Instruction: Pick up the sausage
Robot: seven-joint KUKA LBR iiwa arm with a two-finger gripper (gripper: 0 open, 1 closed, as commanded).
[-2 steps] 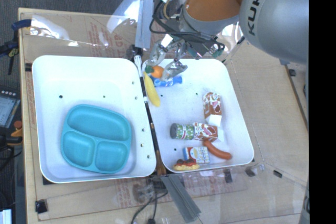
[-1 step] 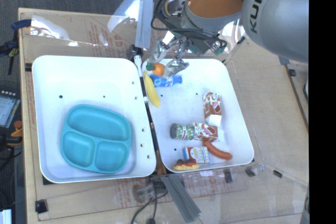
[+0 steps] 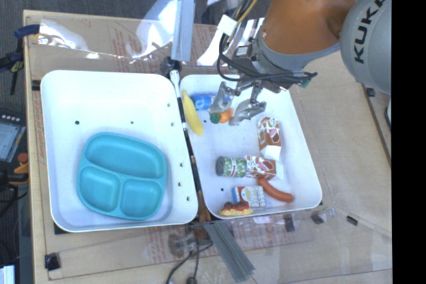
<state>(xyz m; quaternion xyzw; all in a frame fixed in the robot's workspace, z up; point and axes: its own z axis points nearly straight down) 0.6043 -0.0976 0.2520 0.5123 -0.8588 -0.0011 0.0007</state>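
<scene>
The sausage [image 3: 275, 190], reddish-orange and slightly curved, lies near the front right corner of the right bin [image 3: 305, 149]. My gripper [image 3: 234, 106] hangs over the back part of that bin, well behind the sausage. Its two metal fingers [image 3: 222, 99] stand apart and open, with nothing held between them. A small orange and green carrot-like toy [image 3: 221, 116] sits just below the fingertips.
The right bin also holds a yellow banana [image 3: 192, 114] by its left wall, a blue item [image 3: 202, 102], a brown and white carton [image 3: 269, 134], a green-capped bottle [image 3: 243, 166], a small packet [image 3: 251, 195] and a hot dog toy [image 3: 235, 210]. A blue divided plate [image 3: 122, 174] lies in the left bin [image 3: 60, 103].
</scene>
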